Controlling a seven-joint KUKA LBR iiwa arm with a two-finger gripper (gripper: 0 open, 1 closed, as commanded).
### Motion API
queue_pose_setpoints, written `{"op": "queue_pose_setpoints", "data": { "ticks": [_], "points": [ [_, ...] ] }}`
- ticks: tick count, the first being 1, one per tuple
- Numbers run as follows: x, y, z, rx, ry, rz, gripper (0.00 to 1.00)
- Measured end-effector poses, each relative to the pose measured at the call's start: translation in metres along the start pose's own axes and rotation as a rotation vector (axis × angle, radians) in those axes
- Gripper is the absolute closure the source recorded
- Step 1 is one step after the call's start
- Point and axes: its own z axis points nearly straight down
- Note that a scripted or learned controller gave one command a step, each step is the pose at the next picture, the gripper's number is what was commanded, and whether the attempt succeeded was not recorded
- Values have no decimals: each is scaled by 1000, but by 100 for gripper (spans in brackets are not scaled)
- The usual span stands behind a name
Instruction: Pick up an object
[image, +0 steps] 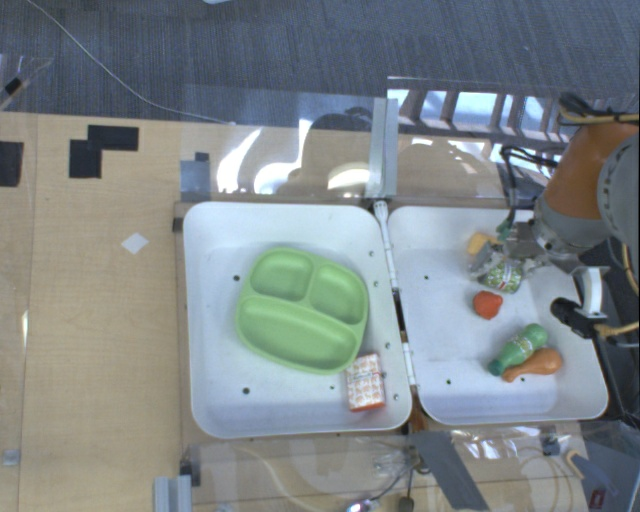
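Reaching in from the right, the grey arm w/ its orange band hangs over the upper part of the right bin. The gripper sits low in that bin, right on top of a crumpled silver-green packet; can't tell how wide the jaws stand or whether they've got anything, since the wrist hides them. A small yellow piece lies just left of the gripper, touching or nearly touching the packet's upper edge.

Other stuff in the right bin: a red-orange round toy just below the packet, close but apart from it. Further down toward the front right, a green bottle lies on its side, and an orange carrot-like toy lies alongside it, the two touching.

Left bin: a green divided plate, three compartments, sits about mid-bin, turned at a slant. A small printed carton, red and white, lies by the plate's lower right corner, near the bin's front right edge.

Both bins sit side by side on a pale wood bench, w/ black marks at its upper left.
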Motion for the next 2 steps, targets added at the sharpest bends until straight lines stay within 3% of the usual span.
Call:
{"op": "queue_pose_setpoints", "data": {
  "ticks": [1, 2],
  "points": [
    [1, 3, -13, -8, -1, -3, 100],
    [58, 42, -105, 0, 2, -4, 100]
  ]
}}
